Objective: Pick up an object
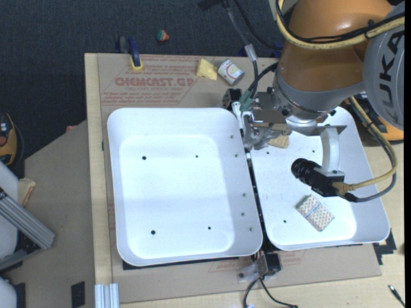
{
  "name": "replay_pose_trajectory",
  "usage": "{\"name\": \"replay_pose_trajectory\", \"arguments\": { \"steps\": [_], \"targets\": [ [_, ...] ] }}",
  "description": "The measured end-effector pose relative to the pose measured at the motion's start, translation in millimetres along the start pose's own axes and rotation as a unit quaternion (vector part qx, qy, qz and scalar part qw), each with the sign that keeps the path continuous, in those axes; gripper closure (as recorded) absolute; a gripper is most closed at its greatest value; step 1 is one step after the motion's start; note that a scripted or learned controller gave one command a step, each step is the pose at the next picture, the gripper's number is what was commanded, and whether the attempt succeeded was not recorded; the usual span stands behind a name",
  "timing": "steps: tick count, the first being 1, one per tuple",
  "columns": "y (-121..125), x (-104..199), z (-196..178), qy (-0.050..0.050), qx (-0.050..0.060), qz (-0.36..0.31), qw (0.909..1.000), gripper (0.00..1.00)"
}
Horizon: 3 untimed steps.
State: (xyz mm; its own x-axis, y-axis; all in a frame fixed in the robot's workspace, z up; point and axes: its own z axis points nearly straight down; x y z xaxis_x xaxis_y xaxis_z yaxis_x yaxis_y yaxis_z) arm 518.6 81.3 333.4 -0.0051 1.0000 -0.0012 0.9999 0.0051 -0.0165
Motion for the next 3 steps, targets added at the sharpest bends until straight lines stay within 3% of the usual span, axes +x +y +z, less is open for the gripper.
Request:
{"name": "replay_pose_trajectory", "arguments": {
  "steps": [1, 2, 3],
  "targets": [
    [-26, 31, -163, 0.004, -0.018, 0.0, 0.9998, 1.0],
    [-14, 82, 28, -0.001, 0.0, 0.001, 1.0, 1.0],
    [-34, 122, -140, 0.005, -0.018, 0.0, 0.9998, 1.0]
  ]
}}
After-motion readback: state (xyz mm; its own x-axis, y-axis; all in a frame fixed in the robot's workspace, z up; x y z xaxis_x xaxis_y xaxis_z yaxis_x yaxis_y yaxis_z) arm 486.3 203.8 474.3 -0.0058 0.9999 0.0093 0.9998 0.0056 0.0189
